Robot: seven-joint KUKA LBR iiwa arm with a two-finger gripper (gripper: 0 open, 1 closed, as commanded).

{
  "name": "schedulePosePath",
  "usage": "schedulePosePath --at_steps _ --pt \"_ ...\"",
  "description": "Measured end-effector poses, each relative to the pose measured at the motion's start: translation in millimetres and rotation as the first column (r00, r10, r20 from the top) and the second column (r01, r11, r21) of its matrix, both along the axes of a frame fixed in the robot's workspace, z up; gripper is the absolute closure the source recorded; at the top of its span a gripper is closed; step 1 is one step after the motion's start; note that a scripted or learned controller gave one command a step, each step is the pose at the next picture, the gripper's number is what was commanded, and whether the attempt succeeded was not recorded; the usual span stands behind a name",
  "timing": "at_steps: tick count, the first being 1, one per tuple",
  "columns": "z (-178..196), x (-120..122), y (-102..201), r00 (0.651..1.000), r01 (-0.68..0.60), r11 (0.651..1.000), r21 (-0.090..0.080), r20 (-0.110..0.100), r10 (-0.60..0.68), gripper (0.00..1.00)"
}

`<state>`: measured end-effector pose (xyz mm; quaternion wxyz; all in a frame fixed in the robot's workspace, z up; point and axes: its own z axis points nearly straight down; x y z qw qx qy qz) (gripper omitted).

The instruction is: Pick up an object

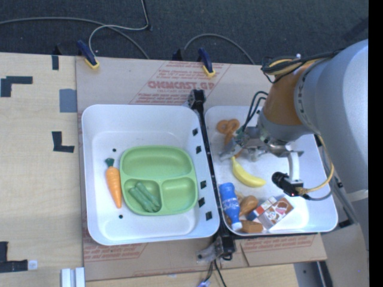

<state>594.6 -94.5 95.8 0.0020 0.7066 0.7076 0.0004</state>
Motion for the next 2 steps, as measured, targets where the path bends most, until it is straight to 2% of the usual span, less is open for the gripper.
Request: schedulePosePath --at_steps 1,2 --pt "-9.3 -12.5 -6.6 1.000 0.000 1.000 0.001 0.001 0.000 0.00" --pt "-9.1 -56.9 -12.2 1.000 0.000 1.000 0.000 0.002 0.000 0.00"
